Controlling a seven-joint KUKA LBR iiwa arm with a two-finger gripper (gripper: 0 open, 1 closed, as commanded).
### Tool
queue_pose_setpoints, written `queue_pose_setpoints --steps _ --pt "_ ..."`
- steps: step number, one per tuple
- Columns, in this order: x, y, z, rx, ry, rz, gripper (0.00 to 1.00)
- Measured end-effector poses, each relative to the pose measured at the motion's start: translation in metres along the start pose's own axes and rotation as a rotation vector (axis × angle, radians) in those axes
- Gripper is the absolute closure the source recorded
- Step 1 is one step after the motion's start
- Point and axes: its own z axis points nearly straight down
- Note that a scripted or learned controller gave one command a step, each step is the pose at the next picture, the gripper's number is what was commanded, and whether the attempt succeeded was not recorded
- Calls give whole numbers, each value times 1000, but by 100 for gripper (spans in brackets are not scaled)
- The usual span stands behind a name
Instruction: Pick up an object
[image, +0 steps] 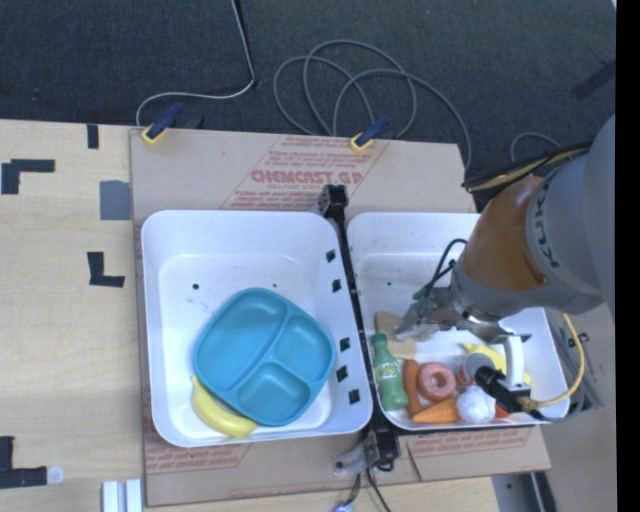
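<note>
My gripper (412, 322) is low in the right bin (400, 245), over its left middle part. Just under and in front of it lies a pale tan flat piece (400, 347). A green bottle (384, 372) stands along the bin's left wall, right below the gripper. Further front are a pink donut (437, 379), an orange carrot (434, 412), a white ball (476, 405) and a yellow item (481, 354). Nothing visibly hangs from the gripper.
The left bin (170, 250) holds a blue divided plate (264, 356) lying on a yellow banana (221, 415). A black divider clip (334, 205) sits between the bins. My arm's orange band (500, 250) covers the right bin's right side. Cables loop behind the bins.
</note>
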Motion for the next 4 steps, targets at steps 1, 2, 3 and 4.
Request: queue_pose_setpoints --steps 1,2,3,4 --pt "7 -26 -1 16 3 0 100" --pt "52 14 -108 0 3 -8 100" --pt "90 21 -86 15 3 -5 100" --pt "30 87 -132 5 -1 0 100"
